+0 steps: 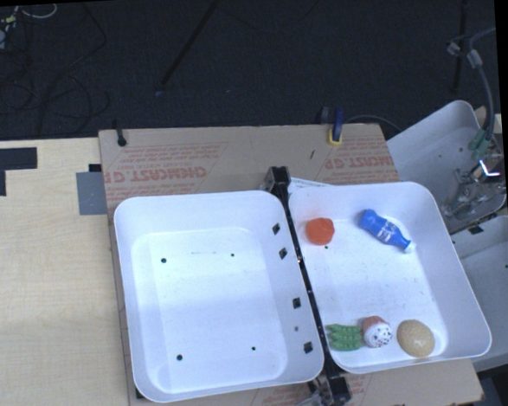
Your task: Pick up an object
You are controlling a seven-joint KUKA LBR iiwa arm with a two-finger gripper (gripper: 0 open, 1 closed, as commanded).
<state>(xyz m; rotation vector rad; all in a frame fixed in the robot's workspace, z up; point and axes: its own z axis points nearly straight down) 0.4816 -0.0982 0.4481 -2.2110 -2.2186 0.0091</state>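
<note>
Nothing is lifted yet, so the pick seems at its start: the next move calls for choosing one object and bringing the arm over it. Two white bins sit side by side on the counter (43, 282); the left bin (136, 249) holds no objects. The right bin (431, 255) holds five: one orange piece (320, 230) and one blue bottle (383, 229) toward the top, and along the bottom one green toy (342, 336), one red-and-white ball (377, 331) and one tan lump (415, 337). I cannot tell how the jaws stand.
</note>
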